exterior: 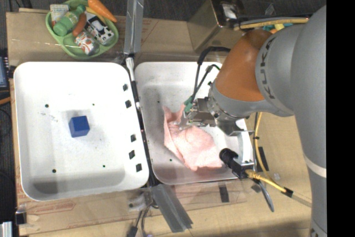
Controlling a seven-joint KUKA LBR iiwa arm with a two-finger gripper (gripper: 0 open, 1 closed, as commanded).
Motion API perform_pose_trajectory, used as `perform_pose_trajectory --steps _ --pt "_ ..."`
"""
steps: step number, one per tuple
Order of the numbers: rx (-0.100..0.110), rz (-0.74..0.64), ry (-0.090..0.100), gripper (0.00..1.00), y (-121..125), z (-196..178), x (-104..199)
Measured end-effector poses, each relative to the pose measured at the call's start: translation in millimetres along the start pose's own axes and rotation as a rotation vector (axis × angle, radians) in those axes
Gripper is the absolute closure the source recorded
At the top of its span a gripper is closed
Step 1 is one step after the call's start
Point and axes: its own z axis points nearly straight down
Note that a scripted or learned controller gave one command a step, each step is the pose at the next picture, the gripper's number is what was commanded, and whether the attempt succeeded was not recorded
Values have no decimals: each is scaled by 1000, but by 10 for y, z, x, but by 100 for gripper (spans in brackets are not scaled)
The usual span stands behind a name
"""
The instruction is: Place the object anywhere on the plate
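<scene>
Two bins are set side by side on the counter (166, 28). A blue cube (79, 125) is seen in the left bin (33, 97). The fingers (187, 115) are positioned over a pink cloth (193, 144) in the right bin (158, 77); their state cannot be told.

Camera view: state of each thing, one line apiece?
Blue block: lying alone in the left bin, untouched.
Pink cloth: crumpled in the right bin.
Hand: low over the cloth's upper edge.
Green bowl: on the bench, full of toy food.
</scene>
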Motion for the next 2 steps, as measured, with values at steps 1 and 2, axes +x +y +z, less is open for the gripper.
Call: perform_pose_trajectory --steps 1,2 --pt "-1 -7 -1 100 17 -269 2" --pt "1 -415 -2 100 75 -335 509"
